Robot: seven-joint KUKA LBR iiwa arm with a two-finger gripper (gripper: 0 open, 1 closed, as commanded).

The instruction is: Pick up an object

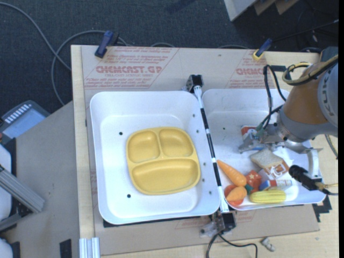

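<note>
The right bin (pixel 226 109) holds several toy foods along its near side: an orange carrot (pixel 232 172), a round orange fruit (pixel 235 195), a yellow corn cob (pixel 267 196), a tan bread slice (pixel 266 158) and a small red piece (pixel 252 180). Another small red thing (pixel 248 129) lies further back. My gripper (pixel 246 143) is low in the middle of this bin, just left of the bread slice and below the red thing. Its metal fingers look spread, and I see nothing between them.
The left bin (pixel 107 112) holds a yellow divided plate (pixel 161 160). A black rail (pixel 206 133) runs between the two bins. The grey and orange arm (pixel 303 112) covers the right bin's right side. The bins stand on a cardboard sheet (pixel 134 69).
</note>
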